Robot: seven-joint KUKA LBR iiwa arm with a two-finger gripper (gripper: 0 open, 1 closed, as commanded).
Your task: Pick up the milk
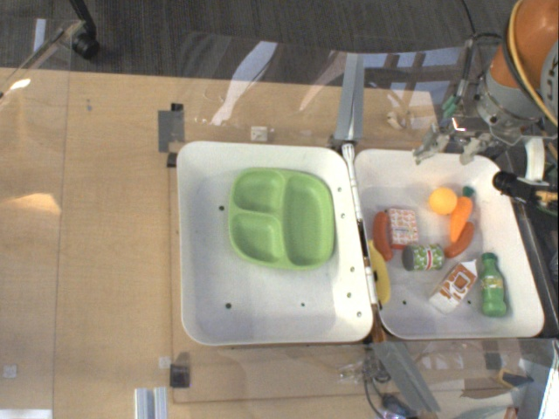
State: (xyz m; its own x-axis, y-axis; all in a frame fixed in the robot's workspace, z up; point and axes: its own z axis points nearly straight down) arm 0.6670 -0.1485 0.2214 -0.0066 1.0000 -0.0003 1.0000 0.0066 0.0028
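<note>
Near the right bin's front edge, between a small green plastic bottle (493,284) and a striped can (424,257), lies the white-and-orange milk carton (454,286), untouched, while the end effector (457,143) hovers released above the far rim, apparently staged for descent.

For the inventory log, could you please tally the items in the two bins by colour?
Green: 3, divided plate, bottle, can
Orange: 3, ball, carrot, sausage
Red: 2, sausage, patterned box
Yellow: 1, banana
White and brown: 1, milk carton
Total: 10
</note>
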